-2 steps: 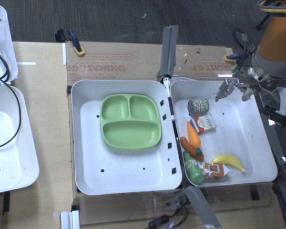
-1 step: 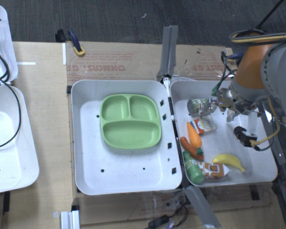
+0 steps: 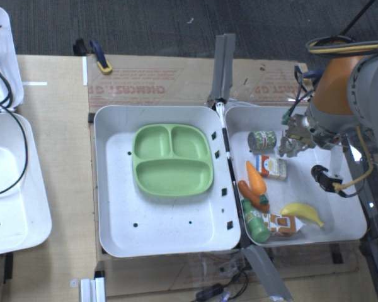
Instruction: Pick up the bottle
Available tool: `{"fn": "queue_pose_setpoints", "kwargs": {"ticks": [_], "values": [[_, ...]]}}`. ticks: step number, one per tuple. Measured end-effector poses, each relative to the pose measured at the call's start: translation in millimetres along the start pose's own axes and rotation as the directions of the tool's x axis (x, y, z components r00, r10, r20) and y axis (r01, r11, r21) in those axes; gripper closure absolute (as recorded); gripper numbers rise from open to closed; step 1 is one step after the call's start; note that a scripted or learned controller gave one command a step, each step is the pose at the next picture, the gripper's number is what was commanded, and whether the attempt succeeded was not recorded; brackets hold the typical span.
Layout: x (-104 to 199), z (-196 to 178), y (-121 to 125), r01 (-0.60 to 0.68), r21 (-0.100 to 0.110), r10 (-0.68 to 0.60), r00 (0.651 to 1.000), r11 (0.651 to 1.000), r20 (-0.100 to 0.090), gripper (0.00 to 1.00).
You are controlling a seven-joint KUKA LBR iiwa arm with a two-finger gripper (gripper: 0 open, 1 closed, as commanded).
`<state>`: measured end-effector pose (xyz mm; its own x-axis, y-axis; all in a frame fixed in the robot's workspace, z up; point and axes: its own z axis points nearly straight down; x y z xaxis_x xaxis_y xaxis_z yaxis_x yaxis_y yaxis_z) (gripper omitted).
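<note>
The green bottle (image 3: 256, 223) lies on its side in the right bin (image 3: 346, 231), against the bin's left wall near the front corner. It touches an orange juice carton (image 3: 281, 225) on its right. My gripper (image 3: 286, 146) hangs over the back part of the same bin, just right of a tin can (image 3: 262, 141). It is well behind the bottle and holds nothing that I can see.
In the right bin, a small white carton (image 3: 272, 167) and a carrot (image 3: 256, 181) lie between the gripper and the bottle. A banana (image 3: 304, 213) lies at the front right. The left bin (image 3: 113, 231) holds a green divided plate (image 3: 173, 159).
</note>
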<state>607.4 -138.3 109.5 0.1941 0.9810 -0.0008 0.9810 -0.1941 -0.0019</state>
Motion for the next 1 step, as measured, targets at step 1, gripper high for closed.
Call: {"fn": "queue_pose_setpoints", "kwargs": {"ticks": [1], "values": [[-71.5, 18.4, -7.0, 0.124, 0.0, -0.124, 0.992, 0.992, 0.0, 1.0]]}}
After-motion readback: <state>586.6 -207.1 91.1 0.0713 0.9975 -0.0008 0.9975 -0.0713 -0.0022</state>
